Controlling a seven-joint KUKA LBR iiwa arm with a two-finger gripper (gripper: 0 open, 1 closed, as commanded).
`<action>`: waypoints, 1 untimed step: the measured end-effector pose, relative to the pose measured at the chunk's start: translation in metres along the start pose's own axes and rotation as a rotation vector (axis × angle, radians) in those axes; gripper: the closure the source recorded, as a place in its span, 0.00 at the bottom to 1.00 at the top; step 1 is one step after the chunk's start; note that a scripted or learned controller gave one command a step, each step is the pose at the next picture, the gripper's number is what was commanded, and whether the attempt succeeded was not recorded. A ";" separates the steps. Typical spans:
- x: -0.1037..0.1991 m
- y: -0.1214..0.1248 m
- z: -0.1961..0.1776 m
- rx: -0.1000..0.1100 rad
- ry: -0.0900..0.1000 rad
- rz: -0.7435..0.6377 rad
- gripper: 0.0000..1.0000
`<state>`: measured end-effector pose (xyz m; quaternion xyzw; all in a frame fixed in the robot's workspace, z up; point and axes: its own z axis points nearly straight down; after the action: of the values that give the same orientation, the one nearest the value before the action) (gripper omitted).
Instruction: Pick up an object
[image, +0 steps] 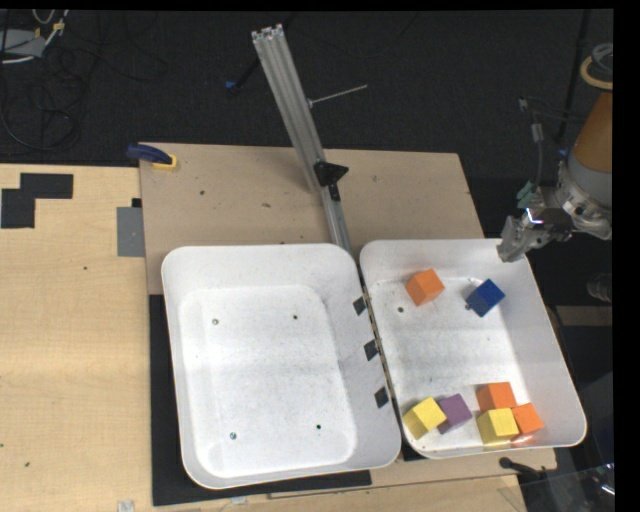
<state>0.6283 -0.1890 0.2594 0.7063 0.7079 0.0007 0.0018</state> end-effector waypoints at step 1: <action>0.050 0.015 0.007 0.004 0.003 -0.002 1.00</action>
<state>0.6434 -0.1386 0.2527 0.7056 0.7086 0.0004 -0.0008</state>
